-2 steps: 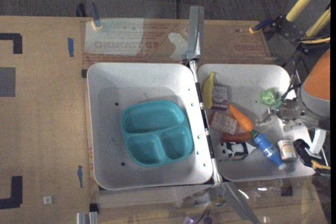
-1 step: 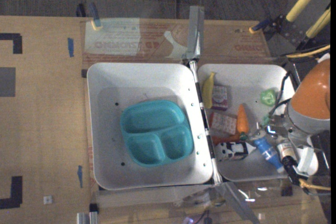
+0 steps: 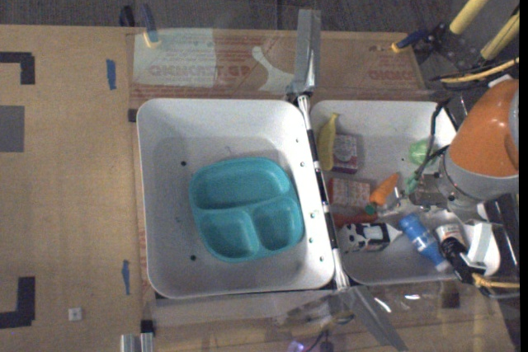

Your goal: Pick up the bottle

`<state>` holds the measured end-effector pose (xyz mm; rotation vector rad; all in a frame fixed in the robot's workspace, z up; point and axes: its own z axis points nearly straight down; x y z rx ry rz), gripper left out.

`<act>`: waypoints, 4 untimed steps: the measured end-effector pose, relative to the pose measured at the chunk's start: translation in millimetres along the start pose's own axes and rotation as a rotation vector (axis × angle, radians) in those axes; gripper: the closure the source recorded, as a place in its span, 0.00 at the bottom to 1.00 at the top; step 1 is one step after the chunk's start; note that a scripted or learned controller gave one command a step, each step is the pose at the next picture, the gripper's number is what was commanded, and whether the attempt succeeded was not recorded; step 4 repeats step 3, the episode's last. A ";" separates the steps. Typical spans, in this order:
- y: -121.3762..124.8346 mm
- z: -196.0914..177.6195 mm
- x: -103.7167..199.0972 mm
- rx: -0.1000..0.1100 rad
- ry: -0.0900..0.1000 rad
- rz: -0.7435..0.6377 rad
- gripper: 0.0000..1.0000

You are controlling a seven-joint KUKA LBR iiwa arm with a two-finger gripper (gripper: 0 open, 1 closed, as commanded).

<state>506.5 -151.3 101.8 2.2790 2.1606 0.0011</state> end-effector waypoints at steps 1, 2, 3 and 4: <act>-22.7 13.2 -12.4 -0.010 0.000 0.000 0.00; -22.3 2.7 -16.4 -0.014 -0.006 0.006 1.00; -27.1 -107.6 18.1 0.001 0.000 0.115 1.00; -27.1 -107.6 18.1 0.001 0.000 0.115 1.00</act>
